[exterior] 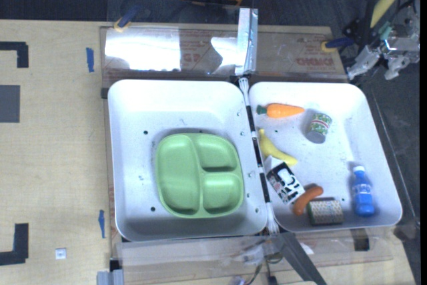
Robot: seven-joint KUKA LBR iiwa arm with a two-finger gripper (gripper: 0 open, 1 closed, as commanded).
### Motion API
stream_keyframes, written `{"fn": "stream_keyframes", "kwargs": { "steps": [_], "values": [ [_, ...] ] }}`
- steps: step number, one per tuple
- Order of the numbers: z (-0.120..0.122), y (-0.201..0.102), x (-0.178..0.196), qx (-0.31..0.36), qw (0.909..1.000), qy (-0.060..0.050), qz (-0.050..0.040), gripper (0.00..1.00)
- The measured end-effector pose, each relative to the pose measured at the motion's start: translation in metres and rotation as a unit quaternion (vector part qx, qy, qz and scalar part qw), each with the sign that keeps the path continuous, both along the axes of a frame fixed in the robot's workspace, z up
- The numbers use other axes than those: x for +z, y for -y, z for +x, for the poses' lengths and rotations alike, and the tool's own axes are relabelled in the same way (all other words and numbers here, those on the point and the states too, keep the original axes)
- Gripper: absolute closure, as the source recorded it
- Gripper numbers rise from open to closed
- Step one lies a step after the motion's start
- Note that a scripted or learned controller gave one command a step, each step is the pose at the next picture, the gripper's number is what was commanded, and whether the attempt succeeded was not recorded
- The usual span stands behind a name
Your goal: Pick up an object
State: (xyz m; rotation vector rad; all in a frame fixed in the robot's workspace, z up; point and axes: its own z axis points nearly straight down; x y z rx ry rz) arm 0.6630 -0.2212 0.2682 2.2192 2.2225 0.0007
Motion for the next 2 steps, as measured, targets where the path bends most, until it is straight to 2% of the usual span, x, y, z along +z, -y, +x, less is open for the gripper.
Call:
{"fn": "stream_keyframes", "kwargs": {
  "steps": [1, 2],
  "values": [
    [-0.012, 0.0001, -0.1223, 0.002, 1.0, 0.002, -0.0006, 0.0],
    [-0.0122, 0.0, -0.1226, 0.001, 1.0, 0.001, -0.0005, 0.0]
  ]
}}
